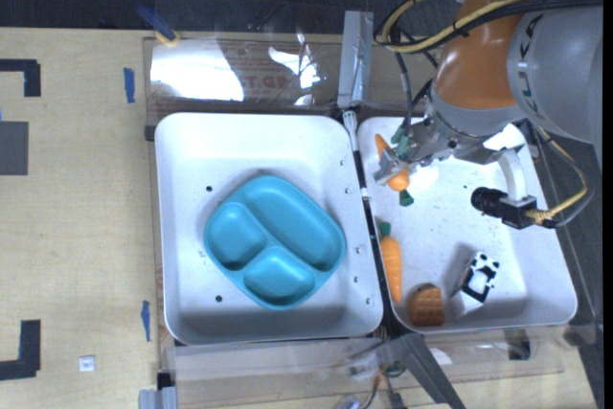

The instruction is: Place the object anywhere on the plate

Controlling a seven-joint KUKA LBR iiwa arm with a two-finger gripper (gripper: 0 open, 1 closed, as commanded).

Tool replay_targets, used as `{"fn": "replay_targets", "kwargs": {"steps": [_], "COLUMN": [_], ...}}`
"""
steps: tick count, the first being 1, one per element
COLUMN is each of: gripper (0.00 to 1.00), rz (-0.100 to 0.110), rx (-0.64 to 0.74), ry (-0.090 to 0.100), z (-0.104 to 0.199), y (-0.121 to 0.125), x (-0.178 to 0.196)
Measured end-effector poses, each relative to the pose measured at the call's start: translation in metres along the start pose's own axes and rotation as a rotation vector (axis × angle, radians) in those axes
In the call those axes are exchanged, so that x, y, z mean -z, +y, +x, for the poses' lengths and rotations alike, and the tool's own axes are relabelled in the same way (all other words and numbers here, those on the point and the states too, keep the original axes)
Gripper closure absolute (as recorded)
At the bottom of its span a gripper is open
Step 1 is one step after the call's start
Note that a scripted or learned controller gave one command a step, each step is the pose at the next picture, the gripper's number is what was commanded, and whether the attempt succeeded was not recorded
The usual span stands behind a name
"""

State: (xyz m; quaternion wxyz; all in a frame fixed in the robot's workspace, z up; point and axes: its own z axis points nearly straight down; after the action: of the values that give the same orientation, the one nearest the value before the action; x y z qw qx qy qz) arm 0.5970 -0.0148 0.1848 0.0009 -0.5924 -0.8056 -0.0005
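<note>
Your tool (406, 155) hangs low over the back left corner of the right bin (536, 302), and a small orange carrot (392, 170) with green ends sits right at its tip; whether it is gripping that carrot, merely touching it, or open around it cannot be told, because the wrist hides the tip. Treat this carrot as a light, hard plastic toy: stiff, smooth and tapered, so it may slip or roll out of a loose pinch. You would do best to take it across its thicker middle, not at the narrow point or the green top. A second, longer carrot (391, 266) lies along the left wall of the same bin, with a brown round cake (427, 303) near the front and a black-and-white toy (479, 278) beside it. The blue plate (275, 240), with its three sections, waits in the middle of the left bin (182, 158), well apart from the tool.
</note>
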Motion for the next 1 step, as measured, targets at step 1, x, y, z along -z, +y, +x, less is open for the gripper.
{"fn": "replay_targets", "kwargs": {"steps": [1], "gripper": [1.00], "rz": [0.001], "rx": [0.148], "ry": [0.000], "z": [0.1027], "y": [-0.0011], "x": [-0.0005]}}
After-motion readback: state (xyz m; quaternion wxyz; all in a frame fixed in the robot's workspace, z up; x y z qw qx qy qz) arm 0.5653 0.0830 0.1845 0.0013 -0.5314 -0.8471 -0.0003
